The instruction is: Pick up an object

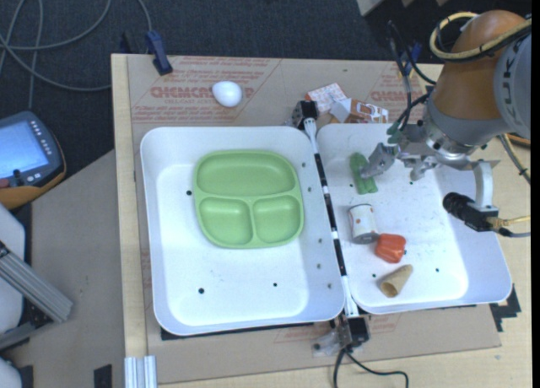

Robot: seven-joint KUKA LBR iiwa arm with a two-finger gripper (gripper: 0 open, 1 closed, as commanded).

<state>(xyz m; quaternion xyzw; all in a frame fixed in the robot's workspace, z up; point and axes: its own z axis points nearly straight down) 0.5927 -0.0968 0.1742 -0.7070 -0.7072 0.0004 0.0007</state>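
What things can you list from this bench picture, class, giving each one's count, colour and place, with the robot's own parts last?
Bins: 2, white, side by side on the bench.
Divided plate: 1, light green, in the left bin.
Green block: 1, green, right bin, upper left part, by the gripper.
Small can: 1, white with a red band, right bin.
Orange piece: 1, orange-red, right bin, beside the can.
Cone: 1, tan, right bin, near front edge.
Egg-shaped ball: 1, white, on the board behind the left bin.
Handheld screen: 1, far left.
Arm: 1, grey and orange, from the right.
Gripper: 1, over the right bin.
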